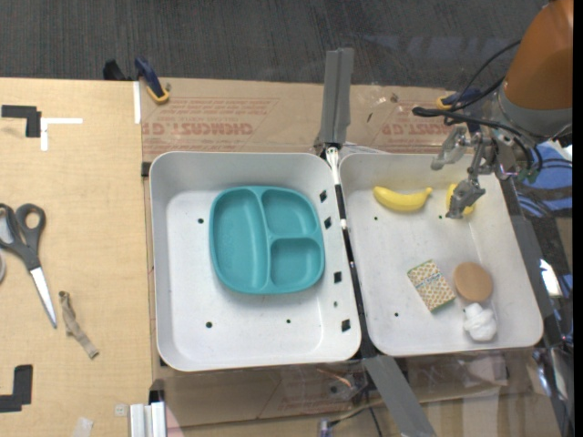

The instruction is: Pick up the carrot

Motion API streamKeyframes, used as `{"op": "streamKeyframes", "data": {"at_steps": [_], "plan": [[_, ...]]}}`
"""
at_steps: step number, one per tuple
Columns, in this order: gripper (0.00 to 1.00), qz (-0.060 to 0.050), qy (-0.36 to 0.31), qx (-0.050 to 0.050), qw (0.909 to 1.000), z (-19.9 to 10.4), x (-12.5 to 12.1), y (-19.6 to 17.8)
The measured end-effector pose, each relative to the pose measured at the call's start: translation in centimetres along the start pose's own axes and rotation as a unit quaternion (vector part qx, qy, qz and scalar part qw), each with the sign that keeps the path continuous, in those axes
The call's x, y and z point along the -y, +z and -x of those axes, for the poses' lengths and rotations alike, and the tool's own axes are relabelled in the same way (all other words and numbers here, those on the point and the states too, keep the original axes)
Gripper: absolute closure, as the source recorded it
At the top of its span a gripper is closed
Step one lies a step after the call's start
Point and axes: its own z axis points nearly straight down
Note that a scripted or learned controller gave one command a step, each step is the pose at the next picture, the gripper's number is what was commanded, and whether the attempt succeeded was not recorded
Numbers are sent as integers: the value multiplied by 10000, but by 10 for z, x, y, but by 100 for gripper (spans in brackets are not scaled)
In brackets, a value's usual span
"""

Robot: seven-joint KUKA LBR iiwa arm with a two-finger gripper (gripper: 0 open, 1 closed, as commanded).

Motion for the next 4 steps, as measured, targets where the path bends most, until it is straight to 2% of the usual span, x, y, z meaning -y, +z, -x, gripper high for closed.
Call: {"op": "streamKeyframes", "data": {"at_steps": [1,2,3,4], "plan": [[0,1,1420,-1,9899,-30,-7,23],[0,-1,3154,1,9490,-68,-9,59],[0,-2,3257,44,9454,-96,28,96],[100,3,3238,50,9461,-93,27,85]]}}
